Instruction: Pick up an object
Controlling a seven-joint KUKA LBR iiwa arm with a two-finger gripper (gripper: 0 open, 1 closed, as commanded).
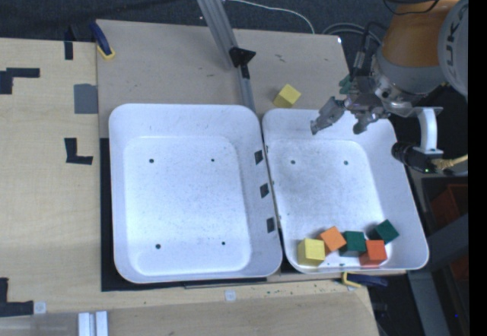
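Gripper [341, 120] hovers with fingers apart, holding nothing, above right bin [396, 175] far rim; blocks [346, 243] clustered at near rim.

A: What colours are seen among the blocks?
B: Yellow [311, 251], orange [332, 239], two greens [354, 242] [386, 231] and a red [375, 252] are seen in the white right bin [319, 175]; another yellow block [288, 96] is seen on the tan bench [167, 61].

Speckled matt white plastic bins [186, 118], pale wood bench [46, 198]
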